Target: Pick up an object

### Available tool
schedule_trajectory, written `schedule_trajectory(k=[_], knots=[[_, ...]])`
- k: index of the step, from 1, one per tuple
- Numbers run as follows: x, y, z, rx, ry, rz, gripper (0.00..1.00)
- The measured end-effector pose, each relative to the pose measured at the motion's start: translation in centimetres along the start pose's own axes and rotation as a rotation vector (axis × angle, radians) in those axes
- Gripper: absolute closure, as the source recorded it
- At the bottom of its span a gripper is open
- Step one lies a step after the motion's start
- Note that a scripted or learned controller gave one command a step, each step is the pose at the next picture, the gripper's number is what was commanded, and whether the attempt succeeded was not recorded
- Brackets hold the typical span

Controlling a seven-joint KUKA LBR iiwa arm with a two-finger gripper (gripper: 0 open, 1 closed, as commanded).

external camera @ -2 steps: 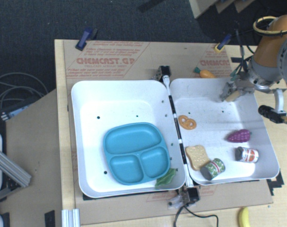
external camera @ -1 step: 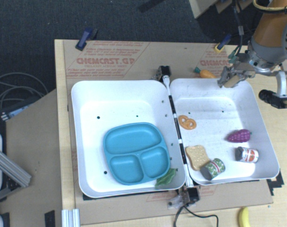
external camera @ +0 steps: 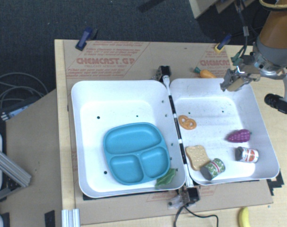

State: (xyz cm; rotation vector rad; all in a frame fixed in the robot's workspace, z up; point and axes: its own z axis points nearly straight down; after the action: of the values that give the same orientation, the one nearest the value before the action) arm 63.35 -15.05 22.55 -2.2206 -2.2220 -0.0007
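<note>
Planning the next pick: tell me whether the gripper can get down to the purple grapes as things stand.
Probably yes. The gripper hangs over the right bin's far edge, and the grapes lie in the open, apart from the can nearby, with nothing over them.

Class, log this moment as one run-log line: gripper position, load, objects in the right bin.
gripper: over right bin far edge | load: none seen | contents: pretzel, grapes, toast, two cans

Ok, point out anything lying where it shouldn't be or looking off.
Three things lie outside the bins: an orange carrot-like piece on the board behind the right bin, a yellow item on the bench at the near edge, and a green leafy piece draped over the left bin's near rim.
</note>
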Motion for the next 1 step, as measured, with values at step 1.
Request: schedule_trajectory(k=[1], knots=[[1.93,3.36,-0.23,-0.002,0.0,-0.001,1.0]])
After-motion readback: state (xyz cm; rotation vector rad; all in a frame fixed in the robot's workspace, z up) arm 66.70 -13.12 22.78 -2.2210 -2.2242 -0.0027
